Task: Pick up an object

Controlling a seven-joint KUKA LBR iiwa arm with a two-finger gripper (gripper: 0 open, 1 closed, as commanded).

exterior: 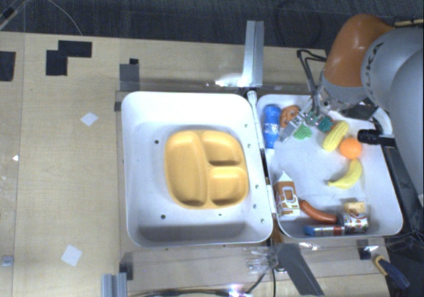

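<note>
The arm [371, 57] reaches over the right bin [387, 219]. Gripper [309, 118]: state cannot be determined. A green toy [303, 132] lies just below it, a blue bottle [271, 125] to its left, corn [334, 135] to its right.

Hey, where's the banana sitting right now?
The banana lies in the right bin, toward its right side, just below the orange ball and above the small can.
</note>
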